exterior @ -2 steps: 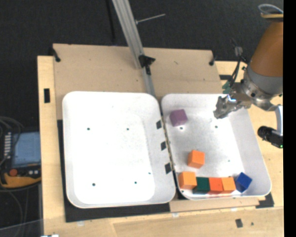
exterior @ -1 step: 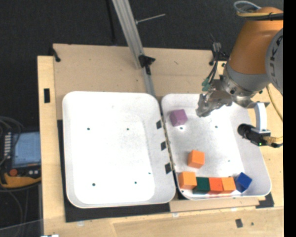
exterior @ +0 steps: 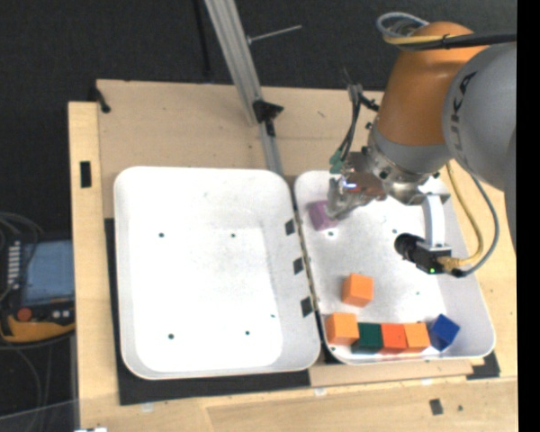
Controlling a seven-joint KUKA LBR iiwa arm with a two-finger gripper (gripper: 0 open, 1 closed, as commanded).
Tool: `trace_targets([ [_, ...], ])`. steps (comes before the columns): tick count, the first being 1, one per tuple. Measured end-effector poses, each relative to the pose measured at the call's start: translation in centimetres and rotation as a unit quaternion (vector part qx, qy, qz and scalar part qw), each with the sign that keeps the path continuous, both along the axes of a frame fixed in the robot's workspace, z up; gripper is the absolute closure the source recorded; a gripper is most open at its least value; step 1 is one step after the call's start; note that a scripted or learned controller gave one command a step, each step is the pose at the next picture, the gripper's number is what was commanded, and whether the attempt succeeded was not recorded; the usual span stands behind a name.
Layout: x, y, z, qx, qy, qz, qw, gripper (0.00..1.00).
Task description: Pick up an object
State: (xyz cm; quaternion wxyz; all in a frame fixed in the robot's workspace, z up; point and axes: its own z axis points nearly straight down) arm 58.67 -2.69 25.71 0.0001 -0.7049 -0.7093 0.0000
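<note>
Matte blocks (exterior: 391,335) along rim, gripper (exterior: 337,207) by purple block (exterior: 318,214)

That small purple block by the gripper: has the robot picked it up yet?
Not as far as the view shows. The gripper is down in the right white bin, beside the small purple block, which lies on the bin floor. Grasping and lifting remain.

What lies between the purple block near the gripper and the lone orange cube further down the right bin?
In the camera view, only bare white bin floor separates the purple block from the lone orange cube; nothing sits between them.
</note>
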Motion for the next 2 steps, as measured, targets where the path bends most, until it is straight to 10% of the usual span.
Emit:
trace_targets([
  [2,-0.7,11.3,0.7,0.0004,-0.001,0.001,1.0,1.0],
])
